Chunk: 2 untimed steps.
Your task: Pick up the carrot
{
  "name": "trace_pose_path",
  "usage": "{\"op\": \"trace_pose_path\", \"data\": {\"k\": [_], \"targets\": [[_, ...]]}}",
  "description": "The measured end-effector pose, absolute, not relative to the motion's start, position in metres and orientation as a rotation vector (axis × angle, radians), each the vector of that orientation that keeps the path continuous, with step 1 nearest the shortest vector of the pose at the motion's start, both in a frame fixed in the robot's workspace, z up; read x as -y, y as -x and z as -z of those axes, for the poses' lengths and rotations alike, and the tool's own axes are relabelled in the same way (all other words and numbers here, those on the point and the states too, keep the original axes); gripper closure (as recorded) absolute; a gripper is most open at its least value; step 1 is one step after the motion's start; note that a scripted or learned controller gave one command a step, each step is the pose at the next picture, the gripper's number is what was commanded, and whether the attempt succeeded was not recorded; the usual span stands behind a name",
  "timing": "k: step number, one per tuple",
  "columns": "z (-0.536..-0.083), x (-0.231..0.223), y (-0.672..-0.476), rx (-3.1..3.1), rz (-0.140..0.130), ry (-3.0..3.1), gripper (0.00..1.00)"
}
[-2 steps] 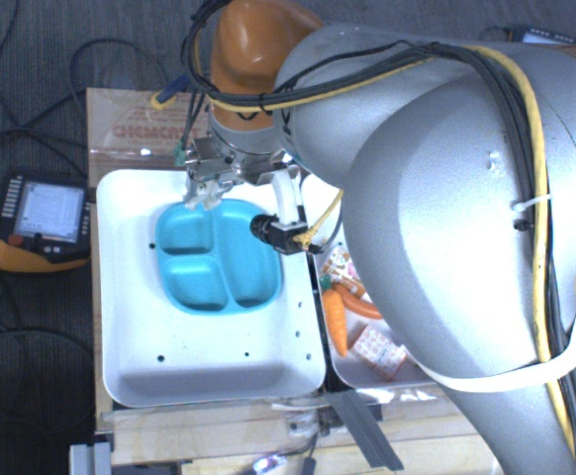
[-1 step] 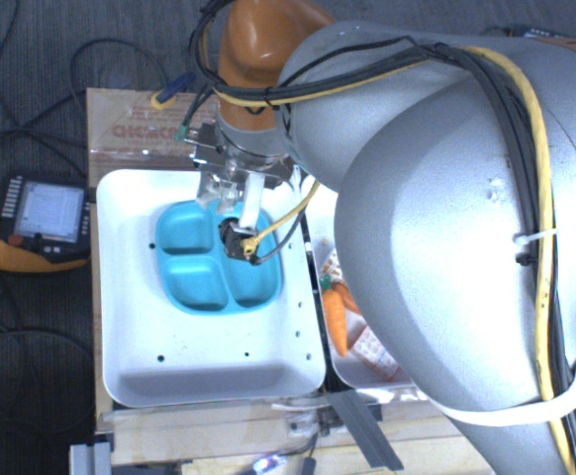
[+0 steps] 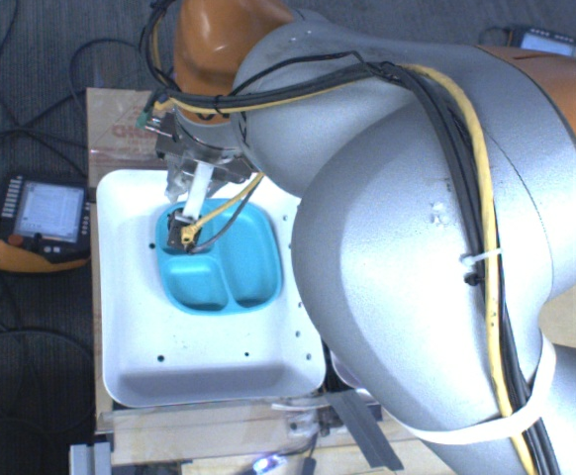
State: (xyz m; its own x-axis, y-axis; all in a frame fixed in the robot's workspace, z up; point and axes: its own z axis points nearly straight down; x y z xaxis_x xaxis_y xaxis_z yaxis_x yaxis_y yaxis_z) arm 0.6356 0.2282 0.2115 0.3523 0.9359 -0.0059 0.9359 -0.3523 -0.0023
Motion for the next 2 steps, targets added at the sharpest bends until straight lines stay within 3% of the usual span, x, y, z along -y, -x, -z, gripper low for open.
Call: {"op": "trace_pose_path", "data": {"k": [1,2], "targets": [[-0.174,-0.174,-0.632,-1.571,0.012,-2.721,1.0],[-0.206,-0.231,-0.606,-1.449,0.009,-2.787,1.0]]}}
